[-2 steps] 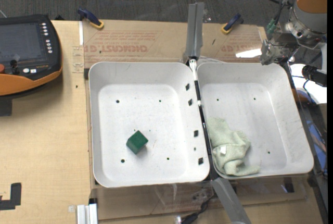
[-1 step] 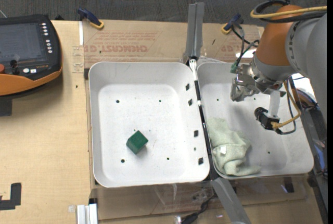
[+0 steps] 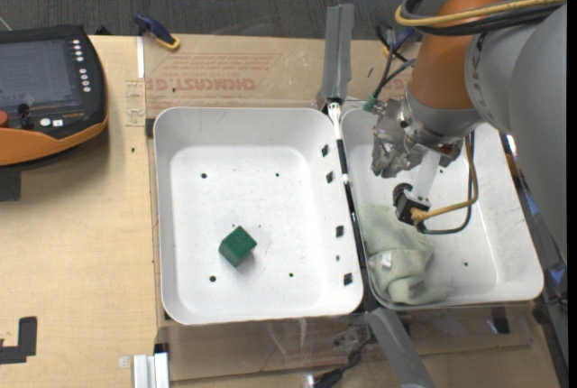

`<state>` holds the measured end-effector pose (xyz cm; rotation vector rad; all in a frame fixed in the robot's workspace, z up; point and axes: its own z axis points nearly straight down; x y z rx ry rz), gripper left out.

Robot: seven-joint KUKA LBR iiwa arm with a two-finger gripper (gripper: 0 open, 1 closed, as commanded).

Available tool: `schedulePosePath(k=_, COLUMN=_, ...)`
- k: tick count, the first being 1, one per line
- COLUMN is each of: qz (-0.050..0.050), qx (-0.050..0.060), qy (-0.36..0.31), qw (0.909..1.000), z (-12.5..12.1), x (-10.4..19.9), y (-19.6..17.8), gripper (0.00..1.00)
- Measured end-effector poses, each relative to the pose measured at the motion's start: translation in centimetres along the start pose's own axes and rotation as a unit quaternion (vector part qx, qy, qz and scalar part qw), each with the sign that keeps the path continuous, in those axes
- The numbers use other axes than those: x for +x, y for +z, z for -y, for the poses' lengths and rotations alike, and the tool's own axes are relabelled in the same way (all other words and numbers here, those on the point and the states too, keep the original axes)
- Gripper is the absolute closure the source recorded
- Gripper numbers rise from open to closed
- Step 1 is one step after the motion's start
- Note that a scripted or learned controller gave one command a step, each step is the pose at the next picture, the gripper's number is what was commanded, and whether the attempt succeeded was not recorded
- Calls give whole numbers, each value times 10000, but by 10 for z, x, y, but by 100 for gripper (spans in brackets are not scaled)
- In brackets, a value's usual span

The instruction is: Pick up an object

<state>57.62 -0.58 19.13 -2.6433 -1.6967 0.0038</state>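
Note:
A small green cube [image 3: 238, 246] lies on the floor of the left bin [image 3: 180, 197], towards its front. A crumpled pale cloth [image 3: 397, 262] lies in the front left corner of the right bin [image 3: 491, 260]. My gripper [image 3: 389, 162] hangs over the back left part of the right bin, above and behind the cloth and apart from it. Nothing shows in its grasp. The cube is far to its left, across the wall between the bins.
A black connector on a looped cable [image 3: 407, 204] dangles below the wrist, just over the cloth. A teach pendant [image 3: 45, 93] rests on the bench at the far left. A grey upright post [image 3: 338, 48] stands behind the bins' shared wall.

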Motion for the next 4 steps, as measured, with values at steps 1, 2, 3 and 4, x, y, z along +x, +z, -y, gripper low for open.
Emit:
schedulePosePath(k=1, qz=5, qx=11, qy=281, qw=9996, z=96, x=-30, y=1, gripper=100)
schedulePosePath(k=2, qz=9, qx=7, qy=1592, qw=9873, z=121, x=25, y=1, gripper=100)
schedulePosePath(k=3, qz=6, qx=1, qy=2406, qw=9706, z=87, x=-49, y=1, gripper=100)
schedulePosePath(k=4, qz=12, qx=4, qy=3497, qw=9369, z=17, x=11, y=-4, gripper=100)
